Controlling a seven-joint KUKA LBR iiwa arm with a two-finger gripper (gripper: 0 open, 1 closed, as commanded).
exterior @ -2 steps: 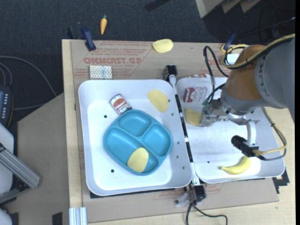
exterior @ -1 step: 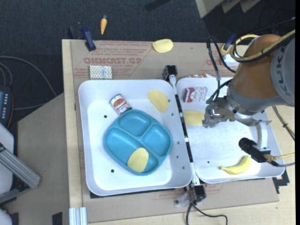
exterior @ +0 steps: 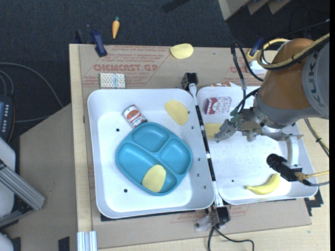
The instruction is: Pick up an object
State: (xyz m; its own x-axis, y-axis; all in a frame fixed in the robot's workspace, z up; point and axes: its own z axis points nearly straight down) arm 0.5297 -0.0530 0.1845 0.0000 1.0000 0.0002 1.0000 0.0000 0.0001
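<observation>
Gripper (exterior: pixel 226 132) at the 9 o'clock side of the right bin (exterior: pixel 230 190), hanging low off the grey arm (exterior: pixel 290 88) that reaches in from 3 o'clock. Cannot tell from this angle whether open or closed; nothing seen gripped.

Nearest candidate: a small yellow piece (exterior: pixel 211 129) just beside the gripper, toward 9 o'clock, close against the bin's wall. Elsewhere in the same bin: a banana (exterior: pixel 264 184) at 5 o'clock near the rim, and a red-and-white packet (exterior: pixel 219 104) at 11 o'clock.

In the left bin (exterior: pixel 102 140): a blue divided plate (exterior: pixel 175 153) at centre with a yellow lump (exterior: pixel 154 178) in its 6 o'clock compartment, a small can (exterior: pixel 134 116) at 11 o'clock, another yellow slice (exterior: pixel 177 112) at 1 o'clock.

Judging by look: yellow piece probably light toy food, smooth and somewhat slippery, not fragile. Awkward so near the wall, with little room on that side; best taken across its narrow width, from straight above. Risk of sliding it along the floor or pinning it to the wall instead of lifting.

Banana likely the easier pick: light, stiff, curved, with free floor around most of it. Best hold across the thick middle, at right angles to its length, away from the tapering ends.
</observation>
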